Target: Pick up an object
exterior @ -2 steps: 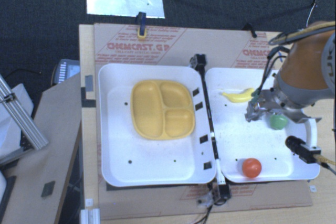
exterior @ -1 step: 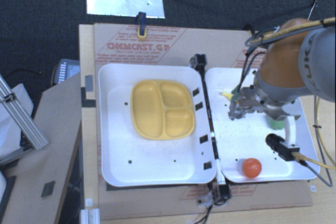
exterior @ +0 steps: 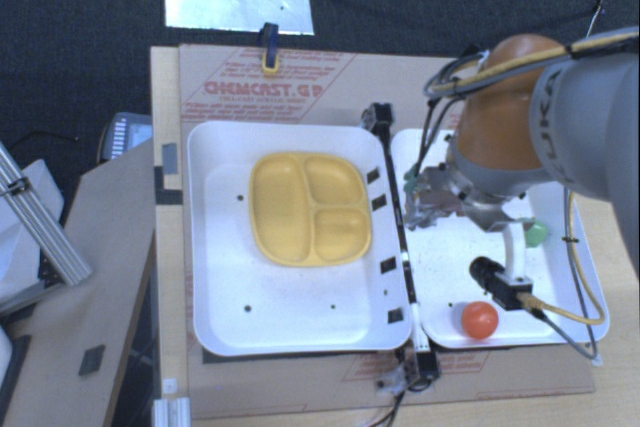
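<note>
Two white bins share the bench: nearest, an orange ball (exterior: 479,319) lies near the front edge of the right bin (exterior: 440,315). Above it the gripper (exterior: 432,200) hangs over that bin. Beyond, a yellow divided plate (exterior: 308,208) lies in the left bin (exterior: 215,245).

The grey arm with its orange band (exterior: 520,115) is hanging over the upper part of the right shallow white bin (exterior: 440,335), blocking descent there. A small orange ball (exterior: 479,319) is sitting near that bin's front wall. In the left white bin (exterior: 215,315), a yellow divided plastic plate (exterior: 308,208) is occupying the middle, leaving bare floor around it.
</note>
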